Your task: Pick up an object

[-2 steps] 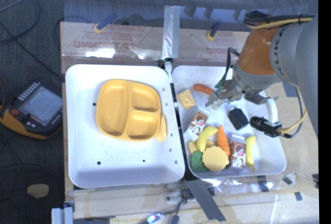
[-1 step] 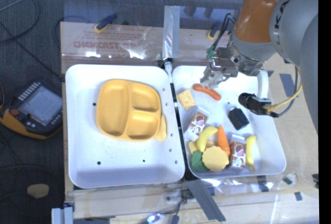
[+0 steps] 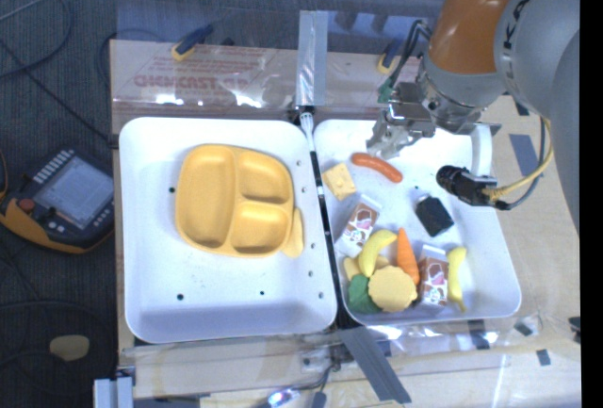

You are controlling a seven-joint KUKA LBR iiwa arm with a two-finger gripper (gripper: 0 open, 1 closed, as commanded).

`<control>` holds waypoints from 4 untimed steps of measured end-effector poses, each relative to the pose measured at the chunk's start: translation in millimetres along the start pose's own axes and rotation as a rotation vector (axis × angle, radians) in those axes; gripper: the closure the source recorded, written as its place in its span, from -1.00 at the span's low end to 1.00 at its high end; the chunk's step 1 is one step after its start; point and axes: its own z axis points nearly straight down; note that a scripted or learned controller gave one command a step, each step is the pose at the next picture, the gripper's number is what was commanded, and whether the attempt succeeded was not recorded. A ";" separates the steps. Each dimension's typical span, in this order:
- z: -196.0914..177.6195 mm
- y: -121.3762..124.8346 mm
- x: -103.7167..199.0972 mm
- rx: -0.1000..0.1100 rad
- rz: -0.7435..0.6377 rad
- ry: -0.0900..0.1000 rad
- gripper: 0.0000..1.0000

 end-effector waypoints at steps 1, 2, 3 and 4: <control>72.6 -39.3 -57.0 -0.001 -0.332 0.002 1.00; 39.8 21.0 -4.5 -0.002 -0.286 0.003 1.00; 80.8 -48.2 -61.8 -0.002 -0.528 0.002 1.00; 72.9 -46.8 -61.4 -0.004 -0.525 0.003 1.00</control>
